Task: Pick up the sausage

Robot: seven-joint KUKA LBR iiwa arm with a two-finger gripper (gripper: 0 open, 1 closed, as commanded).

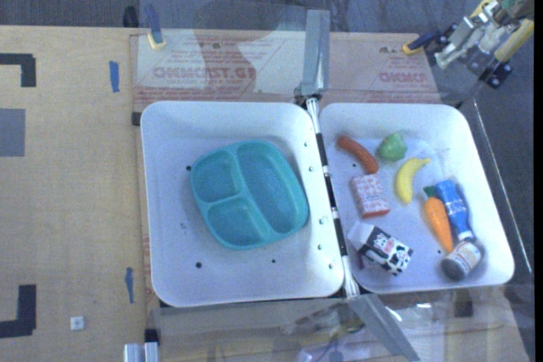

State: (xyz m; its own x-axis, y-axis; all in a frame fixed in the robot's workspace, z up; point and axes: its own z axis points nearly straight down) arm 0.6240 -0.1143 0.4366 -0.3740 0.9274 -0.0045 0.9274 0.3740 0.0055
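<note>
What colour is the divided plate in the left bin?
The divided plastic plate is teal, seen in the camera view.

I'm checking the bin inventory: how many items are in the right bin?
7: sausage at the upper left, green item beside it, banana mid-bin, pink box left of centre, cow-print carton lower left, carrot and blue bottle at right.

1. Teal three-compartment plastic plate.
2. Red-orange curved sausage, right of the plate.
3. Yellow banana; green round fruit.
4. Black-and-white cow-patterned carton.
</note>
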